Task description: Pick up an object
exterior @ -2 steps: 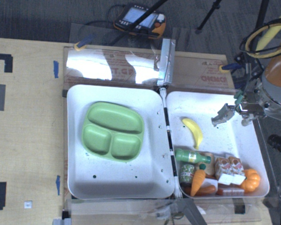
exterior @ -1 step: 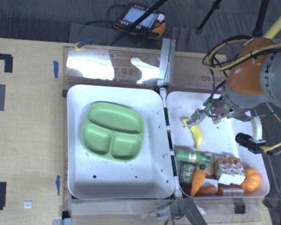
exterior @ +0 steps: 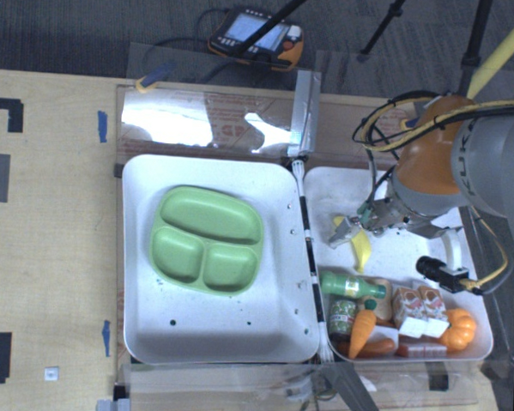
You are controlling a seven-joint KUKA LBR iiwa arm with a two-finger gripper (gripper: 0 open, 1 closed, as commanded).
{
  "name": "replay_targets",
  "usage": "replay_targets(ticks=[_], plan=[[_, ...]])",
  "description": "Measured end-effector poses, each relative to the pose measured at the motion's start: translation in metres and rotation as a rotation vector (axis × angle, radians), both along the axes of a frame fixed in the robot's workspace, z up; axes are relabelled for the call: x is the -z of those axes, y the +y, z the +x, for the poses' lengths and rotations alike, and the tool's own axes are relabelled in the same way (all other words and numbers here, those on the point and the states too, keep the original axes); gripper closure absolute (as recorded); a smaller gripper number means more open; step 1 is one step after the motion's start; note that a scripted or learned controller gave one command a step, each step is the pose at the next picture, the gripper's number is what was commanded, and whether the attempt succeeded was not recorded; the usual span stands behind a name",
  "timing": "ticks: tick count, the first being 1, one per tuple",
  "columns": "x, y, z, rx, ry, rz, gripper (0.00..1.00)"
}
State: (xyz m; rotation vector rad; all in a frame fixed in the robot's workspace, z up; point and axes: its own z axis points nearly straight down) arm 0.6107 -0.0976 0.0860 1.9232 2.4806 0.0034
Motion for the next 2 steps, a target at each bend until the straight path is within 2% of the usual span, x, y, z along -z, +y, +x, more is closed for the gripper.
replay_targets(ticks=[1,2], plan=[[-0.012,0.0,0.002,0.002,-0.006,-0.001,1.0],[-0.099,0.065,-0.011,-0.027,0.002,0.0,1.0]])
